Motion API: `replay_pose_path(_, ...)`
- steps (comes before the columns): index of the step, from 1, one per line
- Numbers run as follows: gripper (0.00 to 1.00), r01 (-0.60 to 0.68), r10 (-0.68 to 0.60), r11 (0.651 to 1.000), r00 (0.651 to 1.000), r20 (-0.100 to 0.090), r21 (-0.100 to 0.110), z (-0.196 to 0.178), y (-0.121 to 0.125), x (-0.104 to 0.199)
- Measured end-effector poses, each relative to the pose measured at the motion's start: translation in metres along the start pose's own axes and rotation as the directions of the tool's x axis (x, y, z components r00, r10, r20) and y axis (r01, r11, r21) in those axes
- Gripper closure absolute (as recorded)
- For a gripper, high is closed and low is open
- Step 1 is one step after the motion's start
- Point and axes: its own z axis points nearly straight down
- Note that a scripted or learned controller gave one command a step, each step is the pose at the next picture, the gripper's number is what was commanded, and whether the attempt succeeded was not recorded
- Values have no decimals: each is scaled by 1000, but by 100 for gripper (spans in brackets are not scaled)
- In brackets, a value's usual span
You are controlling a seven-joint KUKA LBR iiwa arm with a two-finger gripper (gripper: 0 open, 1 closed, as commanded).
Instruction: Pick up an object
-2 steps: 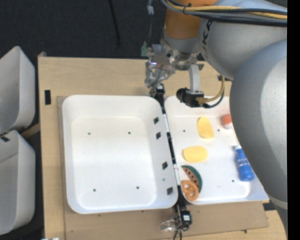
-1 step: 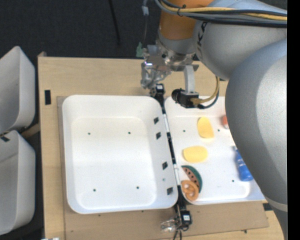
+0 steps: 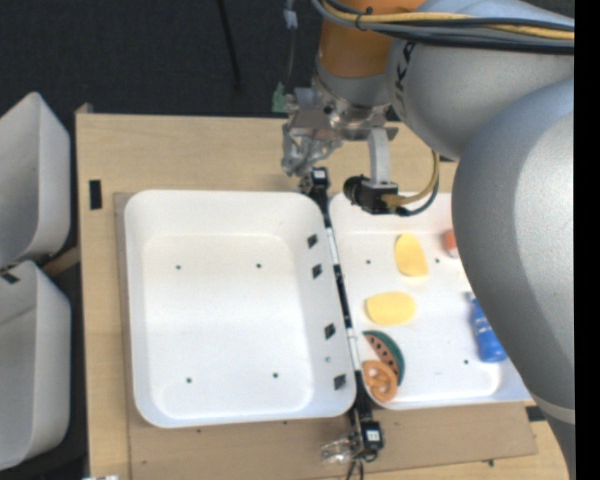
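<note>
My gripper [image 3: 305, 158] hangs over the bins' far edge, above the seam | finger state: cannot tell | nothing seen held | nearest target: yellow piece [image 3: 411, 256] in the right bin [image 3: 450, 393], lying toward the camera and to the right of my hand, long axis near-far | second yellow piece [image 3: 391, 308] just beyond it.

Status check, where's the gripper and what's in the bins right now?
Gripper above the bins' far edge, nothing seen in it. Two yellow pieces, blue item, pretzel in right bin. Arm overhangs that bin.
</note>
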Motion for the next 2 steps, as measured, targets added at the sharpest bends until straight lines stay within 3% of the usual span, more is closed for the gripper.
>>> replay_pose_path(2, 100, 0, 0, 1000, 1000, 1, 1, -3, 0, 4)
